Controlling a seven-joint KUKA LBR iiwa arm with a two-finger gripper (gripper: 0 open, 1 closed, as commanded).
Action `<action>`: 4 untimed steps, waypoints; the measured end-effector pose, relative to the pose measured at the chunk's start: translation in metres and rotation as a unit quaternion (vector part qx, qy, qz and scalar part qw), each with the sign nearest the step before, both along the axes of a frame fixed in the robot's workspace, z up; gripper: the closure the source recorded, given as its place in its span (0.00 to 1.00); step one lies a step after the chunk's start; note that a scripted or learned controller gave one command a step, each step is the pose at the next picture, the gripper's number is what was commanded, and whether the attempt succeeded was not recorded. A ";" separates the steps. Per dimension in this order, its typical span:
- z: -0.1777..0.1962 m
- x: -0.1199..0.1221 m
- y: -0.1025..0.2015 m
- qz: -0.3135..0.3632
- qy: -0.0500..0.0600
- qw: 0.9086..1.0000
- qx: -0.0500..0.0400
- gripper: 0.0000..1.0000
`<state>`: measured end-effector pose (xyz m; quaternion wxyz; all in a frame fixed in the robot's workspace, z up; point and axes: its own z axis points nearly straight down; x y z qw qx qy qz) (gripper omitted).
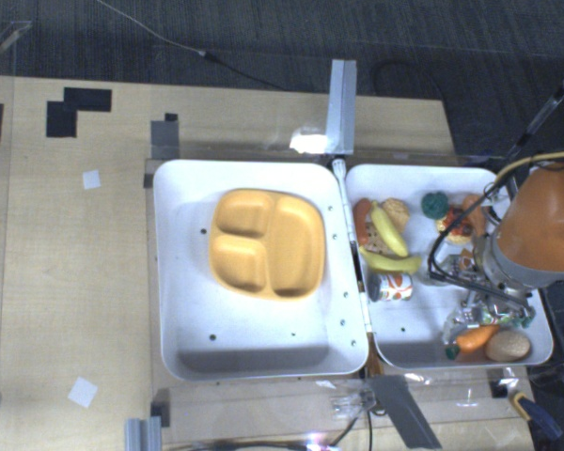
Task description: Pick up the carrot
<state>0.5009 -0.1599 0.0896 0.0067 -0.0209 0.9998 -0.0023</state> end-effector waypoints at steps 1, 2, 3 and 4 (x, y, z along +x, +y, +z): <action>0.013 0.004 0.001 0.003 -0.006 1.000 0.000 1.00; 0.006 -0.003 -0.029 0.060 0.002 0.998 0.001 1.00; 0.075 0.016 -0.037 0.028 -0.001 1.000 0.000 1.00; 0.158 0.003 -0.047 0.055 -0.001 0.999 -0.001 1.00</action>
